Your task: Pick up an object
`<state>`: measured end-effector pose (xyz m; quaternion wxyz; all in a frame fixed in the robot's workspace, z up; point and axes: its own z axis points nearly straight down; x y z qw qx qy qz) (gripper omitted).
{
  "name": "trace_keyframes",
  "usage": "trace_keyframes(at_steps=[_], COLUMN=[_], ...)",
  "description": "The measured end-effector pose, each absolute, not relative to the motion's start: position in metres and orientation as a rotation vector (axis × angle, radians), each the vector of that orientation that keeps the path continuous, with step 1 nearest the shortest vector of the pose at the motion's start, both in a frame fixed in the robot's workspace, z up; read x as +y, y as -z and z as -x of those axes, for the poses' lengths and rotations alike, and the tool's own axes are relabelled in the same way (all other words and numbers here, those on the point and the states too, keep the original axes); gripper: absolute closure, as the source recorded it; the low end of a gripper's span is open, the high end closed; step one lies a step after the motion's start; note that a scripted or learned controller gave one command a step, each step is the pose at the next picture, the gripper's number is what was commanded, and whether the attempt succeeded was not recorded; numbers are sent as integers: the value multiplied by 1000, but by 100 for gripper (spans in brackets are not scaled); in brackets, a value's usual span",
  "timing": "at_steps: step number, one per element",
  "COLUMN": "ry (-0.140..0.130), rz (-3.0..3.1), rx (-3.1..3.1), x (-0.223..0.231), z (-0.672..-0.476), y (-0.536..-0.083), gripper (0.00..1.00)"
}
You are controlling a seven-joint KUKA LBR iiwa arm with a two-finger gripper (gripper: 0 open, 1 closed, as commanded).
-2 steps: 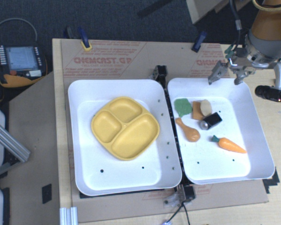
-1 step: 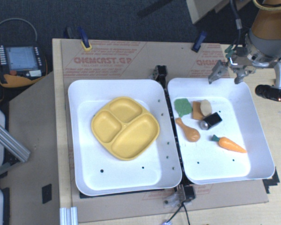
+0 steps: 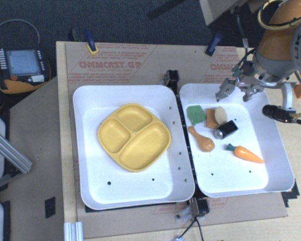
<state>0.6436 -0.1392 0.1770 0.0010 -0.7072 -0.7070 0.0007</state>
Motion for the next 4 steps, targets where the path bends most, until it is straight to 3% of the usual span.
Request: trace_keyframes(at_steps=[2, 3, 4], ry=[-4, 0, 3], rz=[2219, 2221, 2224], rx=[-2220, -2223, -2224], x=[-142, -142, -139], z=[-649, -650, -645], y=[-83, -96, -141], gripper=[0, 100, 100])
